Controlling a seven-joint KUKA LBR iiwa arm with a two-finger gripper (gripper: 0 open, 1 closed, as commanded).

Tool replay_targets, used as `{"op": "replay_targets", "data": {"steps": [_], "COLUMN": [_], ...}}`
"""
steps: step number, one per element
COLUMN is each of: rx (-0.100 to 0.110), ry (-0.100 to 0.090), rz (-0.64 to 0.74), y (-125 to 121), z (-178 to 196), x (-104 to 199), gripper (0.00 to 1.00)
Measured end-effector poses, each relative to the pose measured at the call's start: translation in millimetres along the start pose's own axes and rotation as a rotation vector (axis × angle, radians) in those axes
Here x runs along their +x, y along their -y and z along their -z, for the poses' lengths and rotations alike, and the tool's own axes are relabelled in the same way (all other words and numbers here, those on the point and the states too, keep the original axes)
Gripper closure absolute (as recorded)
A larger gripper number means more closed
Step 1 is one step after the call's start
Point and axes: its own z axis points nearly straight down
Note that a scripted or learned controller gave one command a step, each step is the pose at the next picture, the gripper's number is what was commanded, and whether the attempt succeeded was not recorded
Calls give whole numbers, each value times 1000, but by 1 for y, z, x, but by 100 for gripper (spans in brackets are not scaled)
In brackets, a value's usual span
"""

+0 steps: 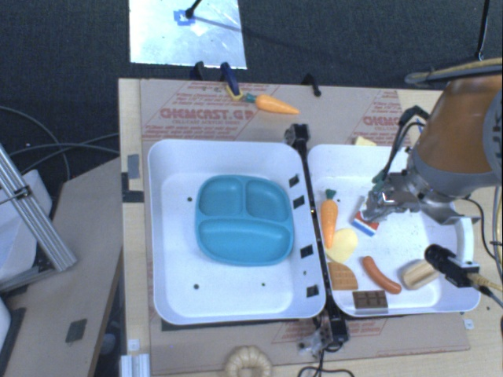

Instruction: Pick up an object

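Note:
The right bin [346, 159] holds several toy foods: an orange carrot [328, 221], a pale yellow piece [343, 244], a waffle [343, 276], a sausage [380, 274], a chocolate bar [369, 299], a bread roll [418, 274] and a small red, white and blue item [364, 225]. My gripper [376, 208] hangs low over the middle of this bin, just above the red, white and blue item. Its metal tip hides most of that item.
A blue divided plate [242, 219] lies in the left bin [173, 210]. A second carrot [275, 105] rests on the cardboard behind the bins. A yellow piece [364, 141] sits at the right bin's far rim. A black part [445, 262] on the arm overhangs the bin's right side.

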Motion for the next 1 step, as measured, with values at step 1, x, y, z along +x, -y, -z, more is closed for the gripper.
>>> {"op": "replay_targets", "data": {"steps": [1], "rx": [2], "ry": [1], "rz": [-1], "y": [6], "z": [-4], "x": [-7], "gripper": [100]}}
